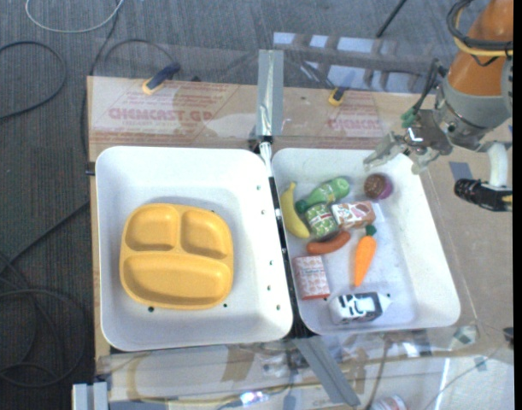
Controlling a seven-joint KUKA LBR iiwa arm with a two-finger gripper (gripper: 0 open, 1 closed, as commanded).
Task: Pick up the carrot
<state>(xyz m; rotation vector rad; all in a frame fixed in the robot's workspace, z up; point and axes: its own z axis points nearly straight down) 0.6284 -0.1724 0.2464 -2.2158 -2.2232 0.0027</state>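
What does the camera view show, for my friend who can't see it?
An orange carrot lies in the right white bin among toy foods: a banana, a green bottle and a sausage. The robot's gripper hangs open above that bin's far right corner, holding nothing. The left white bin holds a yellow divided tray.

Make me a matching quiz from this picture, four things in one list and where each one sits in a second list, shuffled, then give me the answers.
Things:
1. carrot
2. banana
3. yellow tray
4. tool

Places:
A. alone in the left bin
B. above the far right corner of the right bin
C. along the left wall of the right bin
D. near the middle of the right bin, leaf end pointing away from the near edge

Pairs: 1-D, 2-C, 3-A, 4-B
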